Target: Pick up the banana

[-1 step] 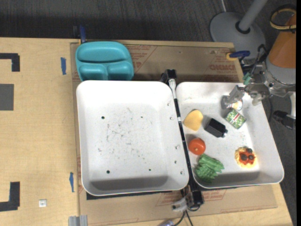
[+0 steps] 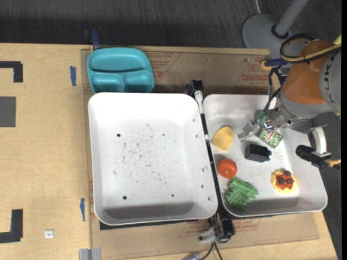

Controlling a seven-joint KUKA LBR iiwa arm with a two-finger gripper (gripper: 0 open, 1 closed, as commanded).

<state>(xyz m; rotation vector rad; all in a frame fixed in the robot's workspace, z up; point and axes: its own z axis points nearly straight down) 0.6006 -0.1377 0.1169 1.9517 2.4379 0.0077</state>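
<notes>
Noting banana (image 2: pixel 223 137) lying in right bin (image 2: pixel 309 199), close to the wall shared with left bin (image 2: pixel 103 145), yellow, touching nothing else. Finding gripper (image 2: pixel 259 128) hanging low over the bin's back half, just right of the banana and apart from it. Not managing to read the jaws from this angle; cannot tell wide or narrow. Spotting small green-and-white packet (image 2: pixel 270 136) right at the gripper, held or not unclear. Logging black block (image 2: pixel 257 153) below that, red tomato (image 2: pixel 227 168) and green leafy piece (image 2: pixel 240 193) toward the front. Seeing teal tray (image 2: pixel 120 69) sitting behind the left bin.
</notes>
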